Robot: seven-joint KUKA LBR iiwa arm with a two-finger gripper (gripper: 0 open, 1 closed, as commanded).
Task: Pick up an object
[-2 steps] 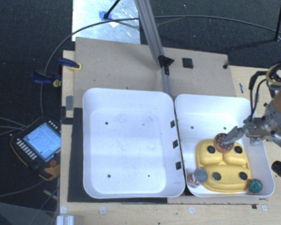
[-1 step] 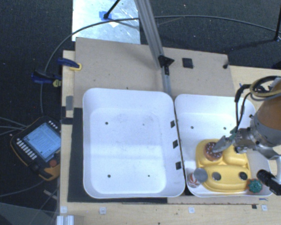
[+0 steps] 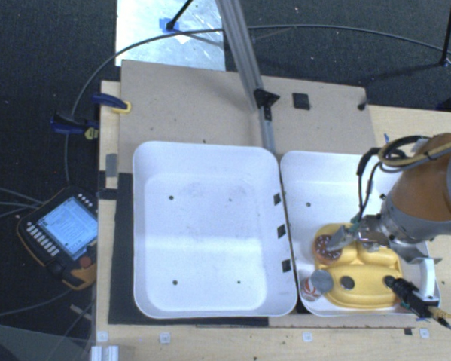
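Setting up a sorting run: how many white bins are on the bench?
2: left bin and right bin, side by side; the arm covers part of the right one.

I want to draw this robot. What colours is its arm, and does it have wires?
The arm is grey with a wide orange band near the wrist. Black cables loop along its side. Its tool at the end looks grey and metallic, too blurry for more detail.

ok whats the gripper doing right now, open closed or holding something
gripper: cannot be told; it sits low in the right bin, over the yellow object and beside the round brown object.
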